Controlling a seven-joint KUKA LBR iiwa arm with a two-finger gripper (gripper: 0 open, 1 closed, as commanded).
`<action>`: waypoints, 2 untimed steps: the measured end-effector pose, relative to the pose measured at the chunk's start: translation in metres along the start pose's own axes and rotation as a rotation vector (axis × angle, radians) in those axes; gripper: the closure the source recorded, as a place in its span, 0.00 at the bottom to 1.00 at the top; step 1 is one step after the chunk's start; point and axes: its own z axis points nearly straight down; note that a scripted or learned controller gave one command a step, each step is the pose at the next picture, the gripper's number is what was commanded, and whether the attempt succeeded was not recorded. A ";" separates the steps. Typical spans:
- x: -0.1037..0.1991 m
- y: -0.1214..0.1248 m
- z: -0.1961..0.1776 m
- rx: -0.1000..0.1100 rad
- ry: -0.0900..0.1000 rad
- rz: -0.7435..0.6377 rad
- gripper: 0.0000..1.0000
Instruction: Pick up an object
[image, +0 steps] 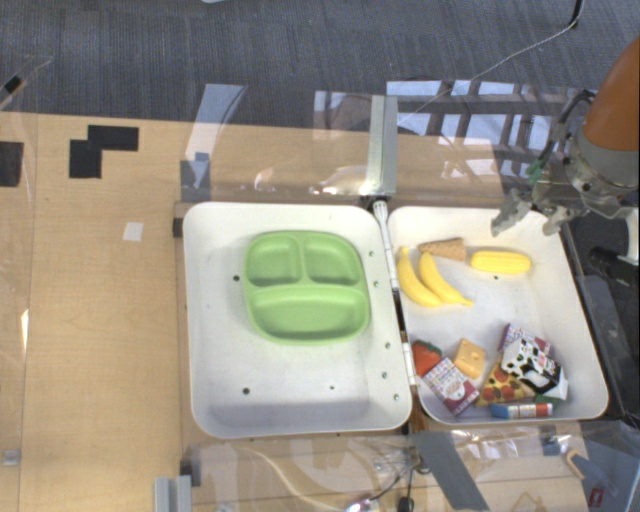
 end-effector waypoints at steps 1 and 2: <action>0.019 -0.007 0.128 0.003 0.001 -0.068 0.00; 0.039 -0.004 0.046 -0.002 0.000 -0.151 0.00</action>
